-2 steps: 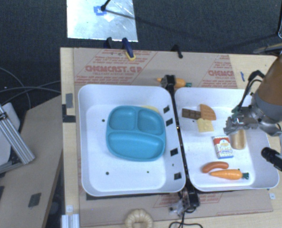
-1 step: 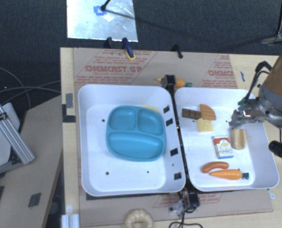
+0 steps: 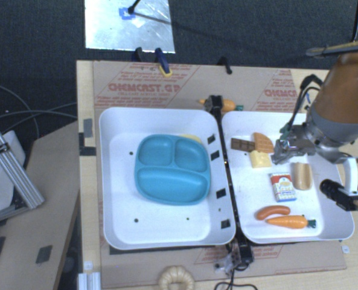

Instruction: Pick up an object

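Note:
My gripper (image 3: pixel 282 150) hangs over the upper middle of the right bin (image 3: pixel 335 225), below the grey and orange arm (image 3: pixel 342 101). Just to its left lie a pale yellow cheese block (image 3: pixel 260 159), a tan cracker (image 3: pixel 264 142) and a brown chocolate bar (image 3: pixel 241 144). Below the gripper are a red and white box (image 3: pixel 282 186) and a tan bread piece (image 3: pixel 301 176). At the front of this bin lie a sausage (image 3: pixel 273 212) and a carrot (image 3: pixel 287 222).
The left bin (image 3: pixel 118 216) holds a blue divided plate (image 3: pixel 171 168), with a yellowish item (image 3: pixel 192 138) peeking out at its far edge. A black divider (image 3: pixel 222 162) runs between the bins. A black part of the arm (image 3: pixel 338 193) overhangs the right bin's right side.

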